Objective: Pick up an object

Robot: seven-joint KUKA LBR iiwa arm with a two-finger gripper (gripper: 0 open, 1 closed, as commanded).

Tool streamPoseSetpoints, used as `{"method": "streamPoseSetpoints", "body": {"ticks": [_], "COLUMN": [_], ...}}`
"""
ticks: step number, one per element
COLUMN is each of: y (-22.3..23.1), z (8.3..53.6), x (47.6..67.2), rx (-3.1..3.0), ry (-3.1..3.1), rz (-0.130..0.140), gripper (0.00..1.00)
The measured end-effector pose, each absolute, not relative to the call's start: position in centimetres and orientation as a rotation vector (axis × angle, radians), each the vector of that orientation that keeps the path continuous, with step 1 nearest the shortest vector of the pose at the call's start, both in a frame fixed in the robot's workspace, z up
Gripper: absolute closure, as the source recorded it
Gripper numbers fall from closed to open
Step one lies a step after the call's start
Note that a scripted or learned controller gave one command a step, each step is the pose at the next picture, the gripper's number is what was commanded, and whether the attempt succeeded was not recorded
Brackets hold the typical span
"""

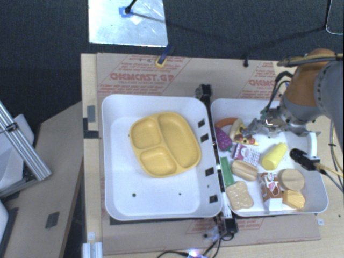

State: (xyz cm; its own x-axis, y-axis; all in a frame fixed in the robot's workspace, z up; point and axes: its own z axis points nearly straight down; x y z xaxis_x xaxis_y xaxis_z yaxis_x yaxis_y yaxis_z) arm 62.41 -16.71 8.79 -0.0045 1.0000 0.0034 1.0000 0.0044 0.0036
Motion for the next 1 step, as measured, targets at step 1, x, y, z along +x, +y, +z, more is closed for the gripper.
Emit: {"method": "streamPoseSetpoints", "body": {"ticks": [1], "y": [-16.77], "z": [10.28], "x": [62.72], "rx": [2.206], "ry": [2.222], "rz": [0.016], "gripper": [1.00]}}
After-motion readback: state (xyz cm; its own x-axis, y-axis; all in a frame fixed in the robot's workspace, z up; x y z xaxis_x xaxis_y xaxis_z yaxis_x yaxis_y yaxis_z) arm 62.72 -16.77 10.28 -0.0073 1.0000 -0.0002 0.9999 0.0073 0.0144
